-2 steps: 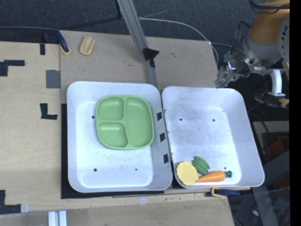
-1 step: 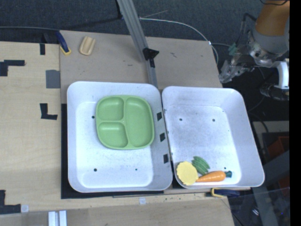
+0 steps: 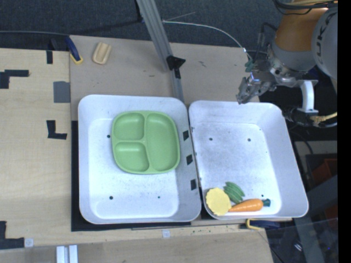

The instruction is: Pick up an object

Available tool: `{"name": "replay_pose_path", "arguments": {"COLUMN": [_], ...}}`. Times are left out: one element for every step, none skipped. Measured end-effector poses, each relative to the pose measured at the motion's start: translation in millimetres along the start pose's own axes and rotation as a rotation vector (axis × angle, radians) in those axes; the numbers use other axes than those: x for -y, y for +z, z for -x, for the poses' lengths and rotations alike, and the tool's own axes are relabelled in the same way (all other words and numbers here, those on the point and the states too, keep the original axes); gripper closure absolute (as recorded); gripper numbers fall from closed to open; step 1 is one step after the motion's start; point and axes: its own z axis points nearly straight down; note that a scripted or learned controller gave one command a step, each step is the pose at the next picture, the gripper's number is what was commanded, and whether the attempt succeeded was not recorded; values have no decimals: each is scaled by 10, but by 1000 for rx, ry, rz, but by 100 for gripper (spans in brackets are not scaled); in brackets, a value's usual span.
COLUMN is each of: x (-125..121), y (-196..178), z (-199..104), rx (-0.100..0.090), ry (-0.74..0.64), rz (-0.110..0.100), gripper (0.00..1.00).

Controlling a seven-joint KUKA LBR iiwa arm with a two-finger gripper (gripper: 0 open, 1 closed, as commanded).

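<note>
Camera view shows a green plate [image 3: 146,142] in the left bin [image 3: 93,201]. In the right bin [image 3: 274,147], low at the front, a yellow toy [image 3: 218,201], a green toy [image 3: 235,190] and a carrot [image 3: 247,205] sit close together. The carrot lies sideways, leafy end right. The gripper [image 3: 248,91] hangs high by the back rim; I cannot tell its grip. It should come down across the carrot

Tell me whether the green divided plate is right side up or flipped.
Right side up: the green plate in the left bin shows its three hollow compartments facing the camera.

Slanted overhead view of both bins [image 3: 189,111]
</note>
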Motion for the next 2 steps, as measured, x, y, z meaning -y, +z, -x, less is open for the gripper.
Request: {"name": "replay_pose_path", "arguments": {"x": [94,145], "y": [144,308], "z": [-595,-1156], "rx": [0,0], "ry": [-1,-1], "rz": [-1,-1], "gripper": [100,100]}}
